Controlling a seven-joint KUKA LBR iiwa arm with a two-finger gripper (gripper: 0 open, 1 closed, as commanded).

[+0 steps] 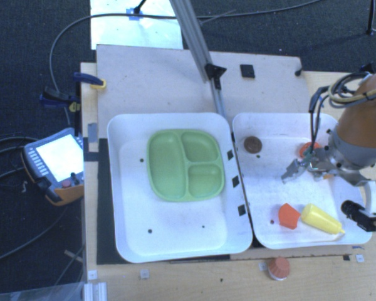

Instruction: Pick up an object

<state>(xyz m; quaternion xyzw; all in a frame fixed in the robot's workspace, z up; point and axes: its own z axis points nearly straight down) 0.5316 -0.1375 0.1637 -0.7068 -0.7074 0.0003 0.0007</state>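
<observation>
Grey claw (pixel 294 170) above right bin (pixel 272 127)
Claw's grip unreadable; yellow cone (pixel 321 219) lies nearer the camera, long axis slanting across the bin.

The gripper (pixel 292 171) hangs over the right bin (pixel 263 234). Left of it, toward the bin's far corner, lies a round disc (pixel 252 144). Just behind it to the right sits a small rounded object (pixel 308 148). Nearer the camera lie a block (pixel 289 216) and, touching its right side, a cone-shaped piece (pixel 321 219). Well left, the other bin (pixel 131 231) holds a divided plate (pixel 185 165).
</observation>
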